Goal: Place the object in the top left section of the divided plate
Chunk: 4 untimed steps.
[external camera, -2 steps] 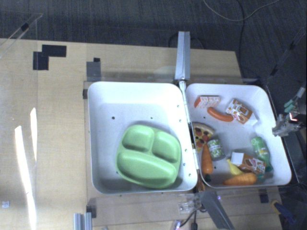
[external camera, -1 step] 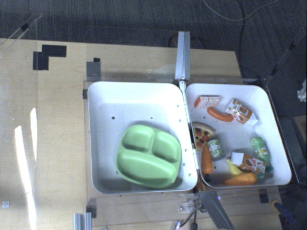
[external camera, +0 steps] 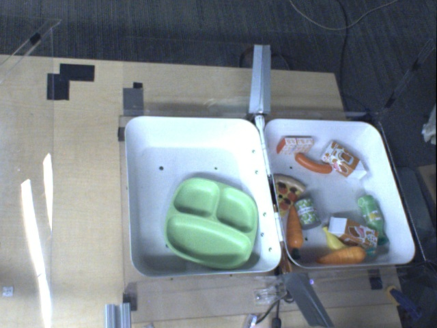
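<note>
A green divided plate [external camera: 212, 222] lies in the left white bin [external camera: 157, 149], toward its front. Its three sections hold nothing: one top left [external camera: 196, 197], one top right [external camera: 237, 207] and a wide one in front [external camera: 205, 238]. The right bin [external camera: 382, 156] holds several toy foods: a small red and white box [external camera: 295, 144], a sausage [external camera: 313, 163], an orange and white carton [external camera: 340, 157], a pizza slice [external camera: 287, 189], a green can [external camera: 306, 212], two carrots [external camera: 294, 229] [external camera: 341, 255], a green bottle [external camera: 370, 210] and a snack packet [external camera: 356, 232].
A metal post [external camera: 260, 80] rises at the back between the two bins. Wooden bench top [external camera: 61, 183] stretches to the left. A cable [external camera: 328, 12] loops on the dark floor behind. Metal brackets [external camera: 273, 296] sit at the front edge.
</note>
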Each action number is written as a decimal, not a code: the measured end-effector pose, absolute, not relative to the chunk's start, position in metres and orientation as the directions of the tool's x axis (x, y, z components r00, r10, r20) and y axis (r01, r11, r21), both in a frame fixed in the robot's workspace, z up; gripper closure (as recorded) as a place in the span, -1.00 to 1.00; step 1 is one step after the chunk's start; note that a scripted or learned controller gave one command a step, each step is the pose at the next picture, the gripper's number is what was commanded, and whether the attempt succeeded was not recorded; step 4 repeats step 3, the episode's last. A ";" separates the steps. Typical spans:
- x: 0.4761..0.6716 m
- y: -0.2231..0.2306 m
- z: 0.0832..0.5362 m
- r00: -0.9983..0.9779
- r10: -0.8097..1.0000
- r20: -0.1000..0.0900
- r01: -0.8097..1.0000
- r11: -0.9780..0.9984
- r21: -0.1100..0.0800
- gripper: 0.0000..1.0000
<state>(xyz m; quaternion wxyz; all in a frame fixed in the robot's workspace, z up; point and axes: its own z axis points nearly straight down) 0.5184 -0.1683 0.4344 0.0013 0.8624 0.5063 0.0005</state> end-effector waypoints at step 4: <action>0.525 -0.166 0.465 0.462 0.887 -0.003 0.887 -0.462 0.009 1.00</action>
